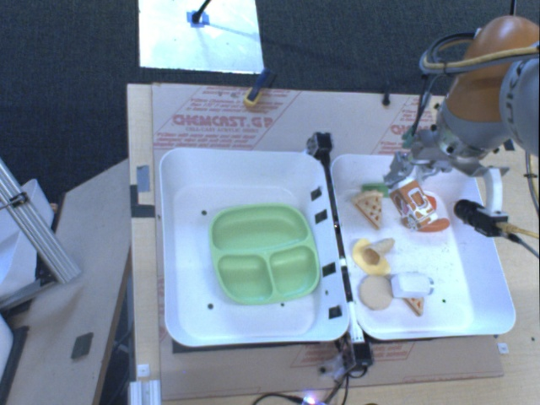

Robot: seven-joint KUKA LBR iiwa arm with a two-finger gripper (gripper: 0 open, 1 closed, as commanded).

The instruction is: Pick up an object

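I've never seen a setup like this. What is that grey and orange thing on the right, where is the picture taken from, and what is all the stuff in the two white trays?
The grey and orange thing is a robot arm, reaching in from the right. At its end is its hand, low over the right bin. Its job is to pick up an object, and a program steers it.

The picture comes from one fixed camera above the bench, looking down at a slant.

The left bin holds a green divided plate. The right bin holds small toy-like food pieces: an orange and white carton right beside the hand, a triangular wedge, a yellow piece, a round tan piece and a white block.

I cannot tell whether the hand grips anything; the carton lies against it.
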